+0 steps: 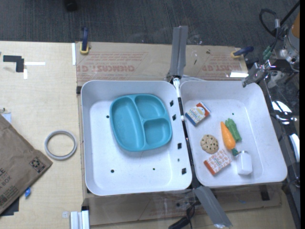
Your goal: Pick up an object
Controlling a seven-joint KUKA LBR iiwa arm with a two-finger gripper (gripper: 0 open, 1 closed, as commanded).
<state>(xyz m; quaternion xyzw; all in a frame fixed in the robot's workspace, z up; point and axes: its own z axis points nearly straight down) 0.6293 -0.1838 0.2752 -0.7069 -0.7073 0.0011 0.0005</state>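
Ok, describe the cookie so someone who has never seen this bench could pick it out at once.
Start at the right bin, the one without the blue divided plate. Near that bin's middle lies the cookie, just left of the toy carrot and above a small orange-and-white packet. It is the one round, flat, tan thing there, speckled with dark chips.

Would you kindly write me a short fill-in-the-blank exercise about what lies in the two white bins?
1. The blue divided plate lies in the ____ bin.
2. The plate has ____ compartments.
3. In the right bin, the green-topped toy lying beside the cookie is a ____.
4. The roll of tape lies on the bench, ____ both bins.

Missing words: left; three; carrot; outside
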